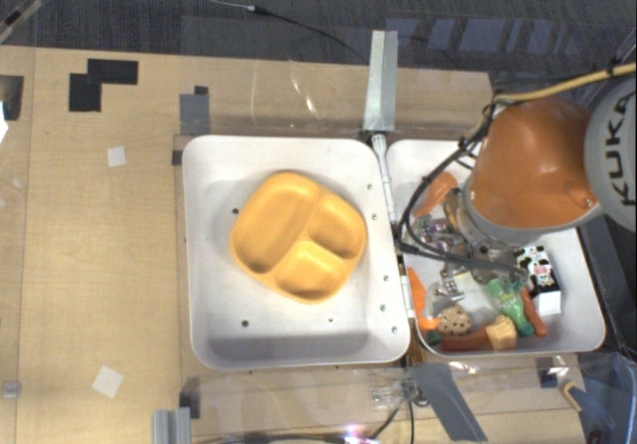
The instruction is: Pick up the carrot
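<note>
- Gripper [453, 271] hung low inside the right bin [587, 333], under the orange wrist band [528, 168]; cables and the wrist housing hid its tip, so whether it was spread or closed could not be told, and nothing was seen gripped in it
- Carrot [435, 193], judged to be the orange tapered piece, lay just up and left of the gripper, near the wall shared with the left bin [199, 333], its lower end hidden under the arm
- A second orange strip [416, 298] lay along that same wall just below and left of the gripper; which of the two was the true target was uncertain
- Step in hand, as judged: the approach, with the grasp not yet made
- To do it well, the gripper should be centred over the carrot's thicker part and set across its long axis, closing only when both sides were clear of the bin wall
- Risk: the wall beside the carrot left little room on that side, so a slanted descent could strike the wall or push the piece away
- Clutter below and right of the gripper: a brown biscuit-like toy [455, 321], a yellow block [501, 333], a green piece [513, 301]
- Surface: smooth white bins on a pale wooden bench [90, 263]; a hard toy would likely slide there
- Left bin held a yellow divided plate [299, 233], well apart from the gripper
</note>
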You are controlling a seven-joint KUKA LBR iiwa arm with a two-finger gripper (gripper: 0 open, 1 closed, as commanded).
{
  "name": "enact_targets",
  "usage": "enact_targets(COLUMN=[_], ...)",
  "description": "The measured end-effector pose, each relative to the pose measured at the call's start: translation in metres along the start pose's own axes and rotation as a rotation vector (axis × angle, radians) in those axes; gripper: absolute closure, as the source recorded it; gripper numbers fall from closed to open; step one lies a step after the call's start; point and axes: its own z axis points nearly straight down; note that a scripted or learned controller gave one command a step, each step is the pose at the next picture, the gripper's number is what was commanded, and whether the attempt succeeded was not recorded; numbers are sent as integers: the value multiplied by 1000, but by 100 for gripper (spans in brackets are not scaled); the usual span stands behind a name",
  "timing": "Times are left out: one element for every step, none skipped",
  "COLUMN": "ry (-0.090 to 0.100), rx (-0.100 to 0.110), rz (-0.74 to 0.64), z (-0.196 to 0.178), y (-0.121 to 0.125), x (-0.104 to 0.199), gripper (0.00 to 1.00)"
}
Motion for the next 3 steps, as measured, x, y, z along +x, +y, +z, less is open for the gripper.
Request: enact_targets(ry=[0, 0, 0], rx=[1, 2, 0], rz=[-232, -337, -419], z=[0, 0, 0], y=[-4, -41, -11], x=[-1, 7, 1], gripper=[0, 0, 0])
